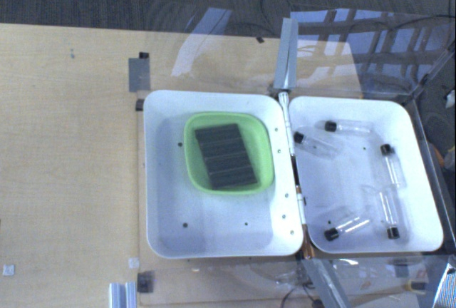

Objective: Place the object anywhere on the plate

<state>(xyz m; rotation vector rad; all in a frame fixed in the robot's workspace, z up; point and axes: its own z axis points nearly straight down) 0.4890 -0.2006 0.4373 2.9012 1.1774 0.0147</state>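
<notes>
Plate (229,152): glossy lime-green plastic, square with rounded corners, in the left bin (164,228).
Object (226,156): dark grey ribbed rectangular slab, matte, lying flat on the plate, slightly turned.
Right bin (356,164): shallow white plastic, holding five clear tubes with black caps; one tube (348,225) lies near, another (390,165) at right.
Bench (68,157): pale wood grain.
Writing: none readable.
</notes>
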